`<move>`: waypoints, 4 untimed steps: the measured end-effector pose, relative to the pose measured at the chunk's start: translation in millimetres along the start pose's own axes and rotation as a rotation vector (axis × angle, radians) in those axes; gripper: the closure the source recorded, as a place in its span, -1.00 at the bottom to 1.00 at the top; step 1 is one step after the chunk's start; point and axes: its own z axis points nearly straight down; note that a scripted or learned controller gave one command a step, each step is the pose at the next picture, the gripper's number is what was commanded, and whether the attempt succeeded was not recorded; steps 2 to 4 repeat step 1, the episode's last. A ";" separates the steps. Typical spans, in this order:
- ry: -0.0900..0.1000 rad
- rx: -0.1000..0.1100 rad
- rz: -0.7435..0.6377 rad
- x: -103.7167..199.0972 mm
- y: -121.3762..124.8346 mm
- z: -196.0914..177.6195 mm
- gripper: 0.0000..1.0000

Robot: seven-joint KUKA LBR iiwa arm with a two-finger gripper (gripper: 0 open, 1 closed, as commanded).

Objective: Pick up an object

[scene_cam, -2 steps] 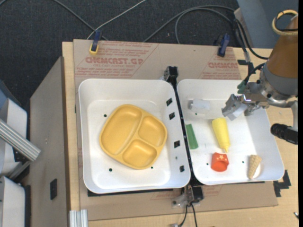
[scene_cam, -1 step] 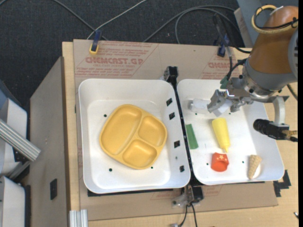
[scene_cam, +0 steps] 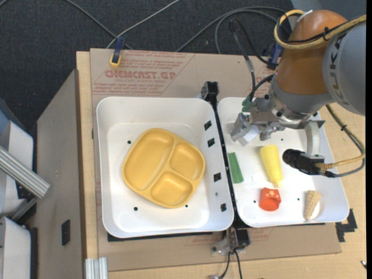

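Observation:
In the right bin lie a green stick near its left wall, a yellow banana-like piece in the middle, a small red-orange piece toward the front, and a beige cone at the front right. My gripper hangs over the back left part of this bin, just behind the green stick and the yellow piece. Nothing shows between its grey fingers.
The left bin holds a yellow divided plate. A black divider rail runs between the bins. Cardboard lies under and behind both bins, and cables trail across the back.

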 end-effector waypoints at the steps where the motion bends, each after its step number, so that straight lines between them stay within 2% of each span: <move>1: -0.001 -0.005 0.000 50.5 20.8 1.2 1.00; 4: -0.001 -0.005 0.000 50.5 20.8 1.2 1.00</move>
